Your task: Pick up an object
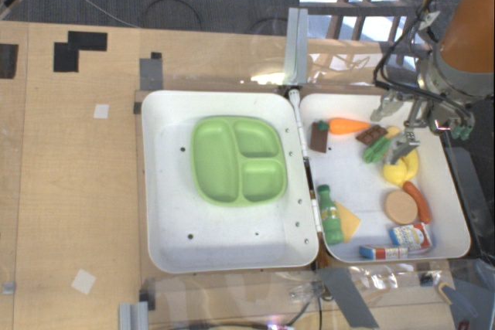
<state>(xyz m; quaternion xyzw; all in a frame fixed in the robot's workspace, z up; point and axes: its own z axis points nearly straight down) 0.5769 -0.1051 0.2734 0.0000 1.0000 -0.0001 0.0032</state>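
Wooden bench bore two white bins; over the right bin, the gripper hung, fingers parted around nothing, tips just above the banana; the carrot lay near the bin's far-left corner.

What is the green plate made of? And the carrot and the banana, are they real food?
The green plate looks like plastic: one even colour, smooth moulded compartments, a soft sheen. The carrot and banana look like toy plastic too, with flat bright colour and no marks or bruises, though the view is too small to be sure. Both lie in the right bin.
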